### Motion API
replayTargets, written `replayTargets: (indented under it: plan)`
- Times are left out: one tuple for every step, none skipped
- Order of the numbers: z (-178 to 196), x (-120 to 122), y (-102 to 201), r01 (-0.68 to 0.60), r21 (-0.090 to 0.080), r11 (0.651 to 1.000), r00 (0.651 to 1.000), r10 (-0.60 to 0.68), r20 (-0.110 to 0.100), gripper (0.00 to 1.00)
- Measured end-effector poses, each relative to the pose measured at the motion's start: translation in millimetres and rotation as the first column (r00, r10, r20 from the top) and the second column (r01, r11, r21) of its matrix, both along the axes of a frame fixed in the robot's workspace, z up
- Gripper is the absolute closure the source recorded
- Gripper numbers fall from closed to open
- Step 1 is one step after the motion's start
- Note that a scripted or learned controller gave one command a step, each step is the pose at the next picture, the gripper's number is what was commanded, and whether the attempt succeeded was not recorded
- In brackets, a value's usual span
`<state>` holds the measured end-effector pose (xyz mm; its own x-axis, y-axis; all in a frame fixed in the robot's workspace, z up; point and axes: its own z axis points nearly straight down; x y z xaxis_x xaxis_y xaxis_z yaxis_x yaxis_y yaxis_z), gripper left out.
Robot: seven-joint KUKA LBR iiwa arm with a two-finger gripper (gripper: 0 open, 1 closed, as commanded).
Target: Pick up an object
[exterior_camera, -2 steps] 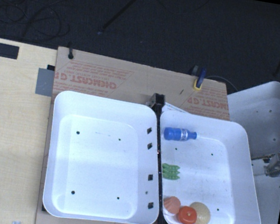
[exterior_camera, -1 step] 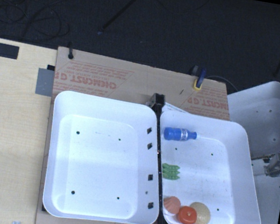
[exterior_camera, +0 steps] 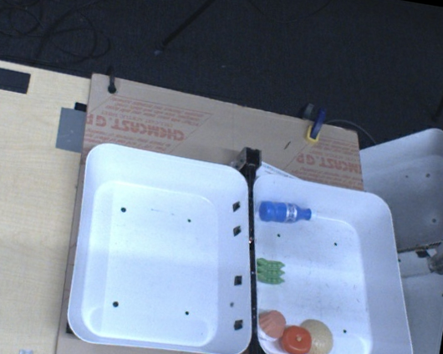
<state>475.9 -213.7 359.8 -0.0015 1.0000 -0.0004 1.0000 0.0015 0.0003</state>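
Red round piece (exterior_camera: pixel 296 340) lies at 6 o'clock in the right bin (exterior_camera: pixel 342 274), between a pink piece (exterior_camera: pixel 270 322) and a beige piece (exterior_camera: pixel 320 337); green pod (exterior_camera: pixel 270 271) at 9, blue bottle (exterior_camera: pixel 285 213) at 11.

The shallow white plastic left bin (exterior_camera: pixel 100 193) offers an open floor from wall to wall. In the shallow white plastic right bin (exterior_camera: pixel 380 242), a blue plastic bottle (exterior_camera: pixel 285 213) lies near the far wall, a small green pod-shaped toy (exterior_camera: pixel 270 271) sits beside the black centre divider (exterior_camera: pixel 247 253), and a pink round piece (exterior_camera: pixel 271 322), a red round piece (exterior_camera: pixel 296 340) and a cream round piece (exterior_camera: pixel 317 337) crowd the near wall. The middle and right of that floor lie open.
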Motion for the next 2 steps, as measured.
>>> replayTargets:
  plan:
    - [-4, 0, 0, 0.001, 0.0, 1.0, 1.0, -0.001, -0.002, 1.0]
    - [-15, 0, 0, 0.002, 0.001, 1.0, 1.0, -0.002, -0.003, 1.0]
